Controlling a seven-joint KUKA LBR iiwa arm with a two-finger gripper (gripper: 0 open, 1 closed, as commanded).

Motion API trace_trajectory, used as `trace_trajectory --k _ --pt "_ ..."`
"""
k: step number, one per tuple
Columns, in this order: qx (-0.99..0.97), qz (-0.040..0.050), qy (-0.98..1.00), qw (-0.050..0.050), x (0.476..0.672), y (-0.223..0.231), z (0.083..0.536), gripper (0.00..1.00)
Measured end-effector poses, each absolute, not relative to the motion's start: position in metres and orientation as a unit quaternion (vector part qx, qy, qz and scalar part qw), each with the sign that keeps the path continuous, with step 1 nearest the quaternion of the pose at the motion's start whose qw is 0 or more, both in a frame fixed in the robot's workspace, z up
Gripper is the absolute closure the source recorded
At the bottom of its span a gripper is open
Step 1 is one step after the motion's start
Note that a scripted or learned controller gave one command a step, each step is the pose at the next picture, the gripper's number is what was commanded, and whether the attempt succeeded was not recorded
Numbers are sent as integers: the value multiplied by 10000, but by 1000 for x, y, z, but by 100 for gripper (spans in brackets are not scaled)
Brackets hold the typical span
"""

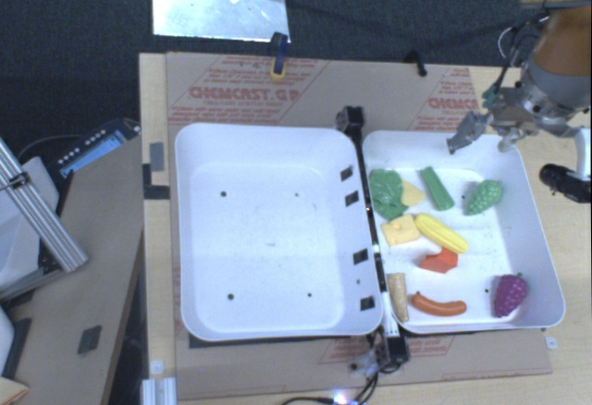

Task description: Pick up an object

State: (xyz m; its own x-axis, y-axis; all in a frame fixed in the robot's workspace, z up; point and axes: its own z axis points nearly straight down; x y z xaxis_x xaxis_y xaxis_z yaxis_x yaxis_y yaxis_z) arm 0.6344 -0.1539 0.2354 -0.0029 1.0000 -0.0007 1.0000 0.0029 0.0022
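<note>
Dark carpet surrounds the bench, where a printed cardboard sheet (305, 84) sits under two white bins, the left bin (268, 227) bare white. The right bin (532, 237) carries toy food: purple grapes (509, 293), yellow corn (441, 233), an orange sausage (438, 305), green grapes (483, 196). The gripper (484, 133) hangs over that bin's far edge, fingers spread, gripping nothing.

A yellow clamp (277, 68) grips the cardboard sheet (305, 81) under the bins.
</note>
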Motion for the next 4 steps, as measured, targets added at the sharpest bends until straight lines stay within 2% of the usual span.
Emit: trace_trajectory --k 1,2,3,4 --pt "7063 13 7079 19 641 -113 96 0" --pt "7066 -9 7076 -21 582 -89 90 0" --pt "7071 -9 7071 -20 516 -83 84 0" --pt "7064 14 7078 13 520 -83 95 100"
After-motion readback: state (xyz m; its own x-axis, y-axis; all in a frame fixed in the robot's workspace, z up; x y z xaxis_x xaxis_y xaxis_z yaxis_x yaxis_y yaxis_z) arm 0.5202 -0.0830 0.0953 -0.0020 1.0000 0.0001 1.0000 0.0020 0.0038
